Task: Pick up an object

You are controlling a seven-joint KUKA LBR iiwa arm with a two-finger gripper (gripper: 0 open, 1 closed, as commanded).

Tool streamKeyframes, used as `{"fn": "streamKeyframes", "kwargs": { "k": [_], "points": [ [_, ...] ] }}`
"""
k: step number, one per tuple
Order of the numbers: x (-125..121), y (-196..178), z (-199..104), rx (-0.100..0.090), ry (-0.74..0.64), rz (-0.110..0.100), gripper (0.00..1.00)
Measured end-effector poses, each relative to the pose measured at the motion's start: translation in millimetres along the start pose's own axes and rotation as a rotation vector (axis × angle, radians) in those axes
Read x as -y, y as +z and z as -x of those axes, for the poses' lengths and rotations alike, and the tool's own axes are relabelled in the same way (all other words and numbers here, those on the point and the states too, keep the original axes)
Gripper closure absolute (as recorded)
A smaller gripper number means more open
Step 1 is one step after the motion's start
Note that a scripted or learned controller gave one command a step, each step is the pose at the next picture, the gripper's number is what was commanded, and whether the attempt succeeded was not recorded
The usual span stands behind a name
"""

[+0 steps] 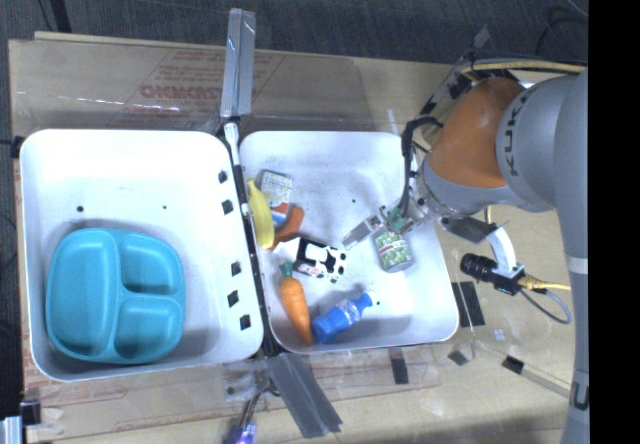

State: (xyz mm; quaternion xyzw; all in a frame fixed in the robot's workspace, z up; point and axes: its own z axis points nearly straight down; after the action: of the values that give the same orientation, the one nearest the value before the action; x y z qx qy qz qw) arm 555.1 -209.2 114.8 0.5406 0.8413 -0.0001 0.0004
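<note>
Left bin [40, 162]: well away from the action; carries a blue divided tray [115, 294] in its lower part. No business there for this step.

Divider: grey clamp strip [238, 67] running between the two bins; worth keeping any lift path off it.

Right bin [330, 147]: holds the candidates. Yellow banana-like piece [262, 215] against the left wall, a small packet [275, 184] just above it, an orange-red piece [289, 222] touching the yellow one.

Centre cluster: black-and-white cow toy [320, 260], carrot [294, 300] below it, blue bottle [342, 317] lying on its side near the lower wall. Crowded; poor choice for a clean grasp.

Nearest target: small clear jar with green contents [392, 250], near the bin's right side, apart from the cluster.

Gripper [392, 222]: low in the bin, just above the jar and seemingly touching its top; too small and shadowed to tell whether spread or pressed together, and nothing visibly pinched.

Arm [500, 147]: grey with orange band, reaching in from the right.

Step in hand, judged: settling onto the jar.

Doing it well: centre over the jar's body, not its cap; descend straight; close only once both sides are flanked; lift vertically, clear of the right wall.

Risk: round jar rolling or squirting sideways under an off-centre pinch.
</note>
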Motion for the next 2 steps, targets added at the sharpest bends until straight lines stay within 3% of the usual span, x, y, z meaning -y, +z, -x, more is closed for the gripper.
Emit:
{"fn": "streamKeyframes", "kwargs": {
  "k": [1,2],
  "points": [
    [-4,22,1,-0.003,-0.02,-0.002,0.0],
    [3,-11,-2,-0.001,-0.052,0.0,0.0]
  ]
}}
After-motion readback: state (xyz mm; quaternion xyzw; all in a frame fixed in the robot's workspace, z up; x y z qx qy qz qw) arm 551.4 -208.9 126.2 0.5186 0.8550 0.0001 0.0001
